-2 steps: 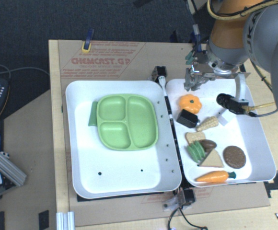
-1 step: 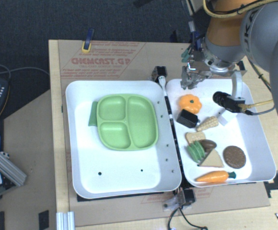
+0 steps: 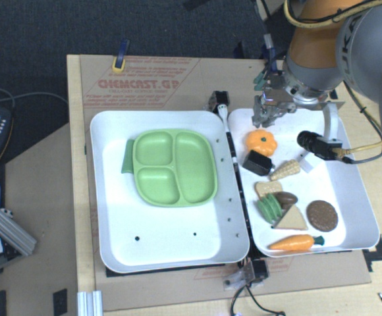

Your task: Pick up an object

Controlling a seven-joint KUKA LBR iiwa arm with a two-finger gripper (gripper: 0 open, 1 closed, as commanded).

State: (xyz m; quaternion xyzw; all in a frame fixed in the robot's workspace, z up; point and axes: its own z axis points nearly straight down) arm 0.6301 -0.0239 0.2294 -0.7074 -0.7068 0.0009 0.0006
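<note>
— Cardboard covers the bench (image 3: 145,78), and dark carpet runs behind it. What sits on top?

— Two white bins side by side. The left bin (image 3: 112,236) carries a green divided plate (image 3: 175,166), lying flat toward its 12 o'clock half. The right bin (image 3: 359,203) carries the toy food.

— Which pieces?

— An orange pumpkin (image 3: 261,141) at about 10 o'clock in that bin, with a black block (image 3: 257,162) touching it at its 6 o'clock. A corn cob (image 3: 285,170) lies just beside the block. Lower down, a brown round cookie (image 3: 322,215) sits at 5 o'clock, and a carrot (image 3: 292,243) lies along the near rim at 6 o'clock.

— And your gripper?

— My gripper (image 3: 267,114) hangs over the bin's 11 o'clock corner, just at 12 o'clock of the pumpkin. Nothing sits between my fingers, but whether they stand wide or narrow, I cannot tell.
</note>
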